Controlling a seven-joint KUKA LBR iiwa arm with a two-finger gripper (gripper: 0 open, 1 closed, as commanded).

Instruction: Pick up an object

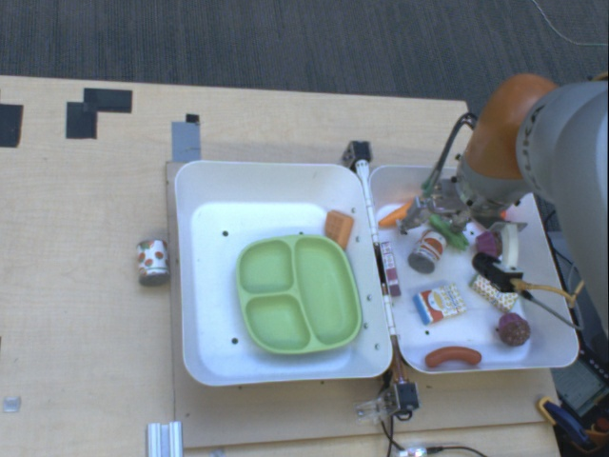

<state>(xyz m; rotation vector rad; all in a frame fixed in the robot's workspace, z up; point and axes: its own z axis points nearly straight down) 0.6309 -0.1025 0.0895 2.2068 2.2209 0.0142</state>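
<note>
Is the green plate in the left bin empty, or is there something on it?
Empty. All three compartments of the green plate show bare green surface. The orange block lies beside it in the left bin, off the plate.

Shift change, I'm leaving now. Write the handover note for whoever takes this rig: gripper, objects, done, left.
Gripper: low over the back of the right bin, above the green vegetable; finger state unreadable, nothing seen held.
Right bin: small can, orange carrot, white carton, sausage, two dark red balls.
Left bin: green divided plate, orange block.
Done: no pick visible.
Left: grasp and lift one object.
</note>
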